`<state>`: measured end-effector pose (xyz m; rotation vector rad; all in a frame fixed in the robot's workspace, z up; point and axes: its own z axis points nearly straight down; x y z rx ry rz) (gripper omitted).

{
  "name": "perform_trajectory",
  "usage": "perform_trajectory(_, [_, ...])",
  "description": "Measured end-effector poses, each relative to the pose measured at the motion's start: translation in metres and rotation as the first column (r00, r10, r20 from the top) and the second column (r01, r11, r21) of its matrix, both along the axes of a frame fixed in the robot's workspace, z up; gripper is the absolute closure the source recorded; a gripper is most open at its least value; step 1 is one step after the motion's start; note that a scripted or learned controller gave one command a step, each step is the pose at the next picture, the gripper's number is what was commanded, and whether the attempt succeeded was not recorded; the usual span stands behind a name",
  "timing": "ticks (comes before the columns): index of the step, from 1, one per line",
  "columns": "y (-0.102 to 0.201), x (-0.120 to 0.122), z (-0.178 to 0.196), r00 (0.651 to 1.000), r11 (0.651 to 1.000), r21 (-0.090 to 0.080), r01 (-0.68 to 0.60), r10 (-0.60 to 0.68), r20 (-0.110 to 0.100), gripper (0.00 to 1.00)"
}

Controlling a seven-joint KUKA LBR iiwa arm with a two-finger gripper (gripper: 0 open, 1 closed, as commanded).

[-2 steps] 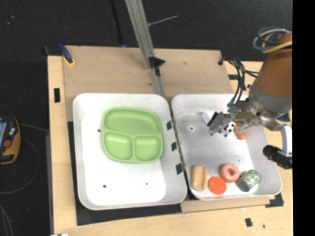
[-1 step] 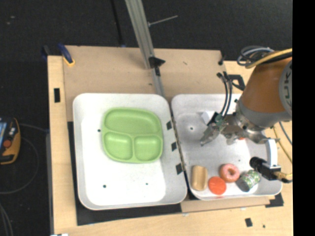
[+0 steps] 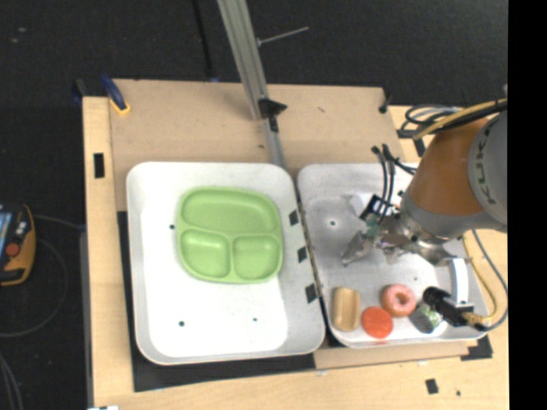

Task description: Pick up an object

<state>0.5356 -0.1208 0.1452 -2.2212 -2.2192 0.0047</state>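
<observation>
Leftmost, the lime-green divided plastic plate [image 3: 229, 233] lies in the left white bin [image 3: 154, 314]; leave it. In the right white bin [image 3: 320, 186] the gripper [image 3: 363, 246] hangs over bare floor near the middle. You cannot tell whether it is spread or closed, and nothing shows in it. Along the near wall lie a stubby tan cylinder [image 3: 344, 307], an orange-red ball [image 3: 377, 321] and a pink ring [image 3: 398, 298], close together. The cylinder looks easiest: centre over it, straddle its narrow width, then descend straight.
</observation>
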Motion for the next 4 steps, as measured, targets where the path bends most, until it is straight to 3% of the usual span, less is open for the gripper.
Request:
perform_trajectory(1, [-0.001, 0.000, -0.046, 1.000, 1.000, 0.000, 0.000, 0.000, 0.004, 0.00])
perform_trajectory(2, [-0.002, 0.002, -0.033, 1.000, 1.000, 0.001, 0.005, -0.005, 0.008, 1.00])
perform_trajectory(4, [-0.013, -0.002, 0.064, 1.000, 1.000, -0.001, -0.003, 0.003, 0.011, 1.00])
